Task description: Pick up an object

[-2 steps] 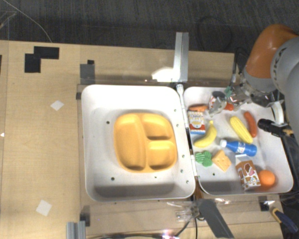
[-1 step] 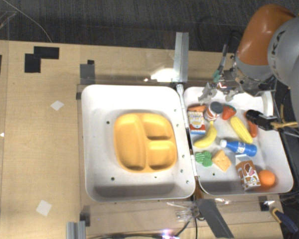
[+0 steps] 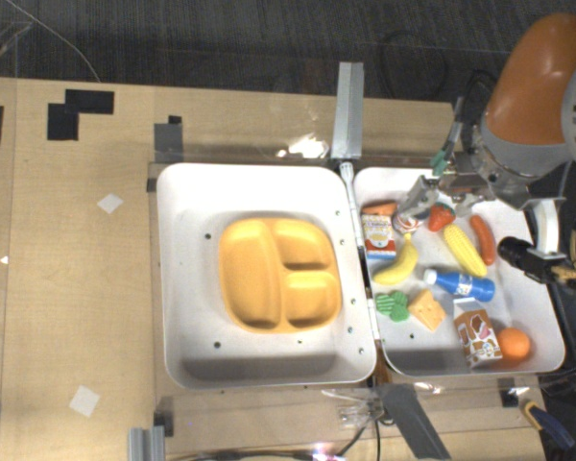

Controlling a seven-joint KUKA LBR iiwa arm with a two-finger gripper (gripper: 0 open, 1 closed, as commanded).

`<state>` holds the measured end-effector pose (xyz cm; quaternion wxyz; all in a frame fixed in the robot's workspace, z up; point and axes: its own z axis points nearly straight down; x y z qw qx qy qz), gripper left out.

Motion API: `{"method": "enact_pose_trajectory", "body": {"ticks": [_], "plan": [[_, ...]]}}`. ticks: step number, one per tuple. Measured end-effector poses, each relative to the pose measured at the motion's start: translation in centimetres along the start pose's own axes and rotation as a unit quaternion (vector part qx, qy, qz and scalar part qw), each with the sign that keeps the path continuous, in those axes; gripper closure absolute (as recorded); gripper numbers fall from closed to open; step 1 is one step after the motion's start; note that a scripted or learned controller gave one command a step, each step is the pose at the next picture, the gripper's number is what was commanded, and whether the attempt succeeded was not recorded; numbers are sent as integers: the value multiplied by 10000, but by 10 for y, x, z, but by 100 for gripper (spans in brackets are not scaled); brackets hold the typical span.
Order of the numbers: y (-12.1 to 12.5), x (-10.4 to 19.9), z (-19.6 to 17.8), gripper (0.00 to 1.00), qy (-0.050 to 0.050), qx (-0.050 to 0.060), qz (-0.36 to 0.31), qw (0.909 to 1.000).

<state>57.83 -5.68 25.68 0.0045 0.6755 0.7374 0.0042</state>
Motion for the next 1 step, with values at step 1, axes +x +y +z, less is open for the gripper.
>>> {"method": "enact_pose_trajectory", "body": {"ticks": [1], "plan": [[-33,-39,79,100,4,61,-677,9977]]}}
